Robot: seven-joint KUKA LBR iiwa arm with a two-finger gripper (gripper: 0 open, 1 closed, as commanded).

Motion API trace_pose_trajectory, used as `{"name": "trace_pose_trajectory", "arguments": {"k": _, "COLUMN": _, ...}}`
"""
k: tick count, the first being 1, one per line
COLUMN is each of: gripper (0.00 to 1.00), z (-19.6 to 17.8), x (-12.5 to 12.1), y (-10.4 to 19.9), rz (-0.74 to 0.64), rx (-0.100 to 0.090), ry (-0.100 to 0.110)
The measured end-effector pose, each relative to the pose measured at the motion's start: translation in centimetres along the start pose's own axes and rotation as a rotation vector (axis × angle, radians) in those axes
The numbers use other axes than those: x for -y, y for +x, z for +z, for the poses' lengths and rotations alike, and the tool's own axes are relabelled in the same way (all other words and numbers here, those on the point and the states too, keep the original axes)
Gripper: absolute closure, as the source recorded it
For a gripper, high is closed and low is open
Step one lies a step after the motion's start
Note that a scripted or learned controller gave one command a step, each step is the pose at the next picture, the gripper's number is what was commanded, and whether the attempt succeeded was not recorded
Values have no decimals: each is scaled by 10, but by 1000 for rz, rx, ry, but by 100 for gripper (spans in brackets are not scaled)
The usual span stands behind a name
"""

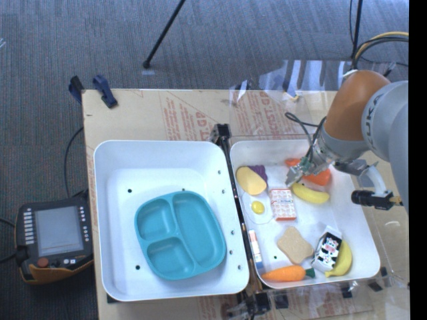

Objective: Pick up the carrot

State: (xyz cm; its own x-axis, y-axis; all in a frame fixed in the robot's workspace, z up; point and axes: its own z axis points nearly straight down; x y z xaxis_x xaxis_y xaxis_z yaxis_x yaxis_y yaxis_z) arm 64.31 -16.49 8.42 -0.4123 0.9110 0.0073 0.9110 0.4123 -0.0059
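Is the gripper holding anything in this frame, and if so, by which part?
Cannot be told. The gripper is low in the right bin beside a red-orange item and a banana. The carrot lies apart at the bin's near edge.

An orange carrot (285, 273), yellow bananas (310, 193), a black-and-white carton (326, 251), and a blue tray (180, 234) in white bins (107, 179).
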Motion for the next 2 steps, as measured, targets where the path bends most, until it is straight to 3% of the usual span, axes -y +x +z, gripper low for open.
{"name": "trace_pose_trajectory", "arguments": {"k": 1, "gripper": 100, "z": -10, "x": 32, "y": -28, "rz": 282, "rx": 2, "ry": -4}}
{"name": "trace_pose_trajectory", "arguments": {"k": 2, "gripper": 100, "z": -18, "x": 106, "y": -3, "rz": 53, "rx": 2, "ry": -3}}
